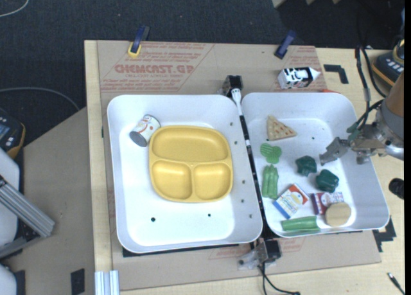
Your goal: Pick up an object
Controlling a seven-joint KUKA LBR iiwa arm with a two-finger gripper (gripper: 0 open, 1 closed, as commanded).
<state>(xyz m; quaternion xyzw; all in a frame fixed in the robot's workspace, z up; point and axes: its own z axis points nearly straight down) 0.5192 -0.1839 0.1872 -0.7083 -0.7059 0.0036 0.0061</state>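
The right bin (369, 187) holds several small toys: a tan pizza slice (280, 129), a light green piece (271, 153), a green pickle (270, 181), two dark green pieces (306, 164) (327, 180), a small colourful box (292, 200), a red packet (319, 202), a round tan bun (338, 213) and a green cucumber (299, 224). My gripper (335, 150) hangs over the right side of this bin, just right of and above the dark green pieces. I see nothing held in it.
The left bin (122, 178) carries a yellow divided plate (191, 162) and a small tipped can (144, 130) at its upper left. A black-and-white object (298, 76) lies on the board behind the right bin. Blue clamps (138, 41) (285, 44) grip the board's far edge.
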